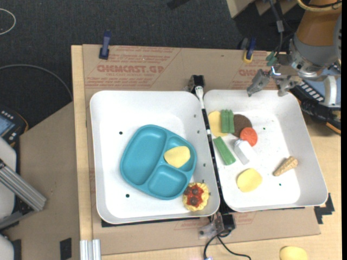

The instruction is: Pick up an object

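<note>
Gripper [269,82] hangs spread and empty, upper right of frame, above the right bin [303,145]; nothing picked up yet.

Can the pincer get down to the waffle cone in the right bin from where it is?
Probably yes: the waffle cone lies alone, apart from the other food, and the open pincer hovers above that bin's far edge.
</note>
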`<state>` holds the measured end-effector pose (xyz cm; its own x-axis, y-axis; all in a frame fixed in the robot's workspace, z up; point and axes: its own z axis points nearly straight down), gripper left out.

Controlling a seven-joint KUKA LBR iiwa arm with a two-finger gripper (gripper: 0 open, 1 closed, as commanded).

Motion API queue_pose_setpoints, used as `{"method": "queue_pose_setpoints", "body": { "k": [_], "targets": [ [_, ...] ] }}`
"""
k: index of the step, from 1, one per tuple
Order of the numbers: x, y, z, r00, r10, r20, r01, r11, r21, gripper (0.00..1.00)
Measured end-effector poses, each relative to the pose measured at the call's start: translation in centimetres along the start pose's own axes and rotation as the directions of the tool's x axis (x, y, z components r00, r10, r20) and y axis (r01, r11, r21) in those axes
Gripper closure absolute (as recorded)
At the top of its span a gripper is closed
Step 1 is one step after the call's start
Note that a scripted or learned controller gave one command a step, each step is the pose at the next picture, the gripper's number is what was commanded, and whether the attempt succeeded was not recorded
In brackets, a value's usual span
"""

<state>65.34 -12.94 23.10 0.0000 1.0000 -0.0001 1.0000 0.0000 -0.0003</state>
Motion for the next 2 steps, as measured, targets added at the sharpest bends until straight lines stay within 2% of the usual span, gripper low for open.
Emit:
{"method": "queue_pose_setpoints", "body": {
  "k": [1,2],
  "targets": [
    [9.1,-4.1,4.4,1.000,-0.005,-0.003,0.005,1.000,0.007,0.00],
    [6.8,-9.8,4.7,1.000,0.004,-0.001,-0.004,1.000,0.007,0.00]
  ]
}}
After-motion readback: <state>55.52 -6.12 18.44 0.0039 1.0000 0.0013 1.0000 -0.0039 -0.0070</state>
